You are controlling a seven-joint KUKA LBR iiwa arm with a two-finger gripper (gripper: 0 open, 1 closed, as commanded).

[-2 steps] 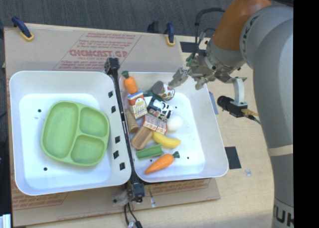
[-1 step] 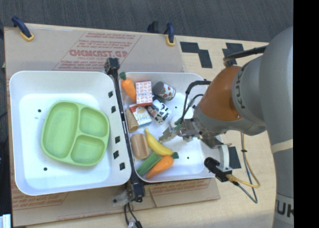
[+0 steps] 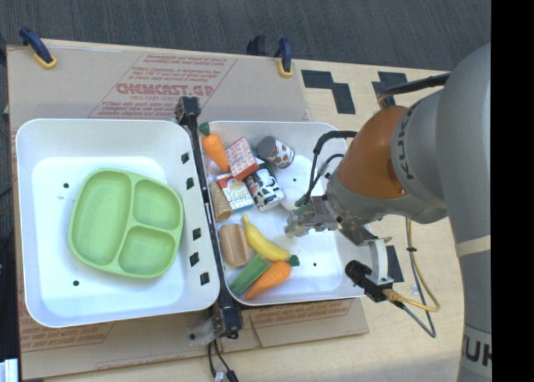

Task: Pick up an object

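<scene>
Camera view, looking down at a slant: two white bins side by side on the surface (image 3: pixel 275 80), which is covered with printed cardboard. Left bin (image 3: pixel 33 205) holds a green divided plate (image 3: pixel 125 223), lying flat. Right bin (image 3: pixel 321 280) holds the loose objects, crowded along its left half. At the top: small carrot (image 3: pixel 215 150), red-and-white carton (image 3: pixel 241 158), grey-and-white cup-like item (image 3: pixel 274 153). Middle: black-and-white can (image 3: pixel 267 189), a second small packet (image 3: pixel 236 194). Lower: banana (image 3: pixel 264 241), brown bread-like roll (image 3: pixel 234 244), and at the bottom a green vegetable (image 3: pixel 249 275) touching a larger carrot (image 3: pixel 271 278).

Arm enters from the right, orange band over the right bin. Hand (image 3: pixel 302 220) is low over bare bin floor, just right of the banana and apart from it. Nothing visible between the fingers; whether they are spread or closed cannot be told from this angle.
</scene>
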